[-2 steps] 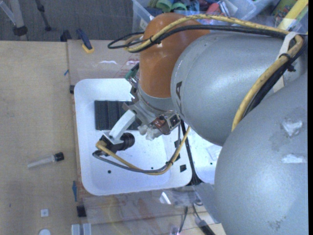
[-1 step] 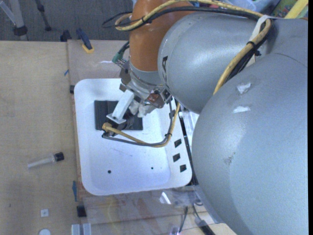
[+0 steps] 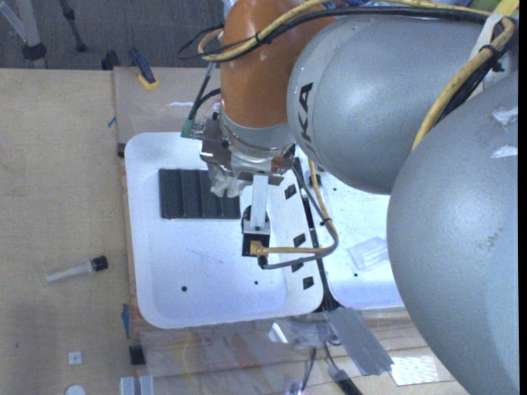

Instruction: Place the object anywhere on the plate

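Black letters "KA" readable on grey arm [image 3: 362,97] casing, just below orange band [image 3: 255,52] (rest of word hidden); no other legible text.

Wooden bench [image 3: 58,179] bearing white bins [image 3: 165,278]

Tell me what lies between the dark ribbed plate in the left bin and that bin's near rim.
Bare white floor of the left bin, with two small dark specks on it, lies between the dark plate and the near rim, seen in the camera view.
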Available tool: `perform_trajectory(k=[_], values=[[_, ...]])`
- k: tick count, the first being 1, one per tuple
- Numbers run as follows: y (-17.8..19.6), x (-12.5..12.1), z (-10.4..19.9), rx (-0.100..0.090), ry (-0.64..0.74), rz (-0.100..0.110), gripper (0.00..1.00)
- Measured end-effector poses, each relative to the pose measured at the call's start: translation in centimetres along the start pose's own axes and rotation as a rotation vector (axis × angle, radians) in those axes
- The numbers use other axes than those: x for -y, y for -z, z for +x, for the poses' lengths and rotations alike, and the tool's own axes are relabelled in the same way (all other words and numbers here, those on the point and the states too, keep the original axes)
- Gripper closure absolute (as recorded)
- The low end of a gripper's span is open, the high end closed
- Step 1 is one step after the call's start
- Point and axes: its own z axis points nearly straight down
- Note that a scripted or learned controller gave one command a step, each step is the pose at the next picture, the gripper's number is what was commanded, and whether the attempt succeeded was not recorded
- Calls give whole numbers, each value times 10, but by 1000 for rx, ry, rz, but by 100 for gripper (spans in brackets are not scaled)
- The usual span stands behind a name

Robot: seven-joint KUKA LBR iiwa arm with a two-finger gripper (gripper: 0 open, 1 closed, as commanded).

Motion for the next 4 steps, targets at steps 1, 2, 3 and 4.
perform_trajectory(k=[1, 2, 3, 4], values=[[-145, 79, -18, 0, -256, 1, 100], [3, 78, -17, -1, 118, -4, 100], [164, 32, -6, -1, -138, -3, 100], [74, 80, -16, 0, -10, -1, 100]])
